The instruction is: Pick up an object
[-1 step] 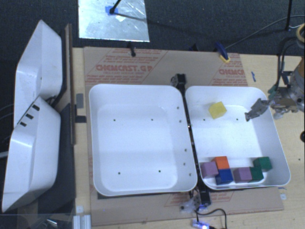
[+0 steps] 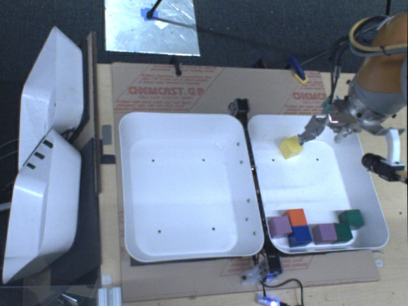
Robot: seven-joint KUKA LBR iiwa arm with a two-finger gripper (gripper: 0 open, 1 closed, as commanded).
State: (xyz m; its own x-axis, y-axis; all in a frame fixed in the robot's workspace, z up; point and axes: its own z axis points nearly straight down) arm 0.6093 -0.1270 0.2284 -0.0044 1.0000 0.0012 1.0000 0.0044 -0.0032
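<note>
One fixed camera looks down at a slant over both white bins (image 2: 185, 123).

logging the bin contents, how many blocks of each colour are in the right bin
yellow block: 1, by the gripper
orange block: 1
blue block: 1
purple blocks: 2
green blocks: 2
total: 7, all in the right bin

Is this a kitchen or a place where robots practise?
Probably a robot lab, not a kitchen. A grey and orange robot arm reaches over two white bins on a cardboard-covered bench, with coloured blocks to practise picking up and cables lying about.
</note>
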